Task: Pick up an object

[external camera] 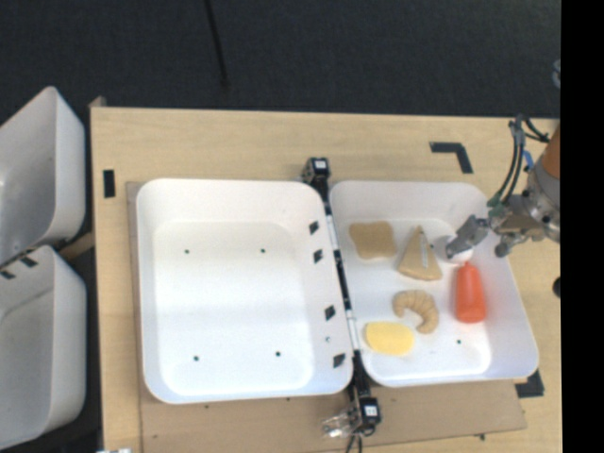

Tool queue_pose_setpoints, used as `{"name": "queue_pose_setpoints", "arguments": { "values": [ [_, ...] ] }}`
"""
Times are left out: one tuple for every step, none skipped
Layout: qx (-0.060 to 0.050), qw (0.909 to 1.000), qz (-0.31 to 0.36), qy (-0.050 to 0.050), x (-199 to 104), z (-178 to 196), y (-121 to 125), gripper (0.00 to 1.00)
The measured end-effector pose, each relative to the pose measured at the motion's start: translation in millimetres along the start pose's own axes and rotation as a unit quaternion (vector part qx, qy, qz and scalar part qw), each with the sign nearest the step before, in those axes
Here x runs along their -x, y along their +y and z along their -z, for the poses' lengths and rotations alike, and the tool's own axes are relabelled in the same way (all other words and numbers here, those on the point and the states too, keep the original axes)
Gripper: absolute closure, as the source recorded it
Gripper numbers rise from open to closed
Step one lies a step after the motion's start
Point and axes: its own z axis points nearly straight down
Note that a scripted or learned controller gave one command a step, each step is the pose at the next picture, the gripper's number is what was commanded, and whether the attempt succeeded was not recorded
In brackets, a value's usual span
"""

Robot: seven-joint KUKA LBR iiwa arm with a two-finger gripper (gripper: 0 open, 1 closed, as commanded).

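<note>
While the gripper [483, 234] hung over the right bin [500, 361], we couldn't tell its state; nearby lay a wedge [419, 256], orange bottle [469, 293], croissant [418, 308].

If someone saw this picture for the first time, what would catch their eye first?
Probably the red bottle, the brightest thing there, lying near the right side of the right bin. Next come the pale foods beside it: toast, a wedge, a croissant and a yellow piece. The claw hangs at that bin's upper right, just above the bottle.
</note>
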Motion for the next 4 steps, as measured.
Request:
{"name": "queue_pose_setpoints", "arguments": {
  "values": [
    [-0.005,1.0000,-0.004,0.001,27,-91,-62,0.00],
    [0.010,0.9999,0.003,-0.004,25,50,20,0.00],
    [-0.003,1.0000,-0.004,0.001,25,-142,-61,0.00],
    [0.009,1.0000,0.002,-0.003,20,-32,23,0.00]
  ]
}}
